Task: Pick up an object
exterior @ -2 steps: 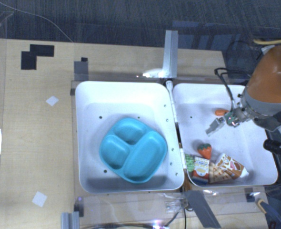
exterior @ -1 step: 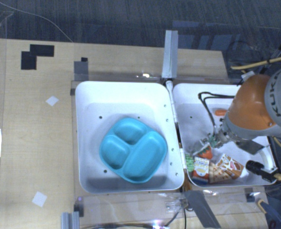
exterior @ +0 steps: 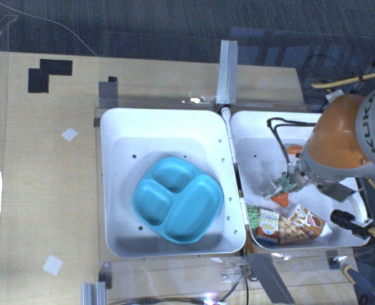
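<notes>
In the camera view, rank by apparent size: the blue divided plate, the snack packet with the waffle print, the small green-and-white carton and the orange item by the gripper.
1. Blue divided plate, largest by far.
2. Waffle-print snack packet.
3. Green-and-white carton, somewhat smaller than the packet.
4. Orange item below the gripper, smallest, though partly hidden.

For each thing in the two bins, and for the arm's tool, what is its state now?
blue divided tray: upright, lying in the left bin.
tool: low in the right bin, above an orange object.
snack packages: lying flat at the right bin's front.
</notes>
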{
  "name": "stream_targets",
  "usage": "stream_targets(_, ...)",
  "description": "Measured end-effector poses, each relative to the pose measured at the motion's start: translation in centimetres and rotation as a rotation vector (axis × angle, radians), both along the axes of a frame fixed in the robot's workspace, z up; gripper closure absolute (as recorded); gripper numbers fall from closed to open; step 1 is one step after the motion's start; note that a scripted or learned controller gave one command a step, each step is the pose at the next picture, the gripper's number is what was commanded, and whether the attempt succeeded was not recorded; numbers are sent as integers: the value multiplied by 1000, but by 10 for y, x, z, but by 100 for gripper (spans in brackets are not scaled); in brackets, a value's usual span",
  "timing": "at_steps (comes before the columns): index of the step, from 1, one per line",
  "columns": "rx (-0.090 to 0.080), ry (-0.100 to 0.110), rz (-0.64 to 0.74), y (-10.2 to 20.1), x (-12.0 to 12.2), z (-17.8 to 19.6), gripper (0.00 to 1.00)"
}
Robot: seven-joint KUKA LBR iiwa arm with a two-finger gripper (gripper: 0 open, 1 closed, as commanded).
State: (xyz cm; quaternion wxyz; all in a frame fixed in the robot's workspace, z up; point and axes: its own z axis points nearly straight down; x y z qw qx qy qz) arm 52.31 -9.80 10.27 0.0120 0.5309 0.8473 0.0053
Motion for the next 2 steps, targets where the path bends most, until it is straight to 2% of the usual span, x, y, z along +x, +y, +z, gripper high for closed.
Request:
stream_targets(1,5,19,-61,48,57,83,100)
stream_targets(2,8,23,-329,32,-9,82,100)
